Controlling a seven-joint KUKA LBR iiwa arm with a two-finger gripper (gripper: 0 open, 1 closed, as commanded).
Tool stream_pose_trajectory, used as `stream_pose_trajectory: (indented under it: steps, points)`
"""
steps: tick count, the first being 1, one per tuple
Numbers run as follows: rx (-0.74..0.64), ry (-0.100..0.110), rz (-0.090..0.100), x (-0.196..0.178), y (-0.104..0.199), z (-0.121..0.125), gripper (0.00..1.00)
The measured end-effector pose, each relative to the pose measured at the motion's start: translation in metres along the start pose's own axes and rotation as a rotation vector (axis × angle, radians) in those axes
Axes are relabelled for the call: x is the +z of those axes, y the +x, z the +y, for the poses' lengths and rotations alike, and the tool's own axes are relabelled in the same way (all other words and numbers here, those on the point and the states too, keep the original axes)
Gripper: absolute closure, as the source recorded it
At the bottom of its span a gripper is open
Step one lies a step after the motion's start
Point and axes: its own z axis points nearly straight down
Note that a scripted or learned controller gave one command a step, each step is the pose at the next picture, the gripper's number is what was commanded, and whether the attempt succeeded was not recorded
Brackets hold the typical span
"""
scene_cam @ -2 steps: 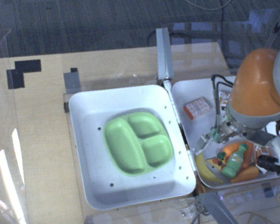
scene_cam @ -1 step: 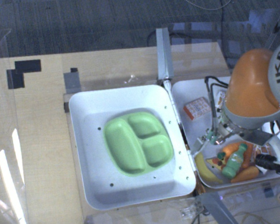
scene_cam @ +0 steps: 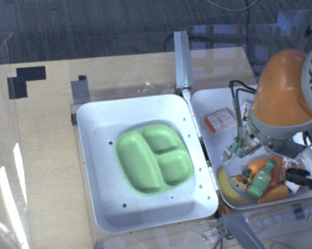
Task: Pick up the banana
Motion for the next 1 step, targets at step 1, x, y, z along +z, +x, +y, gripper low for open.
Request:
stream_pose_trajectory:
  steps: [1]
  points:
    - [0.0, 0.0, 0.0, 0.0, 0.0, 0.0, 0.0]
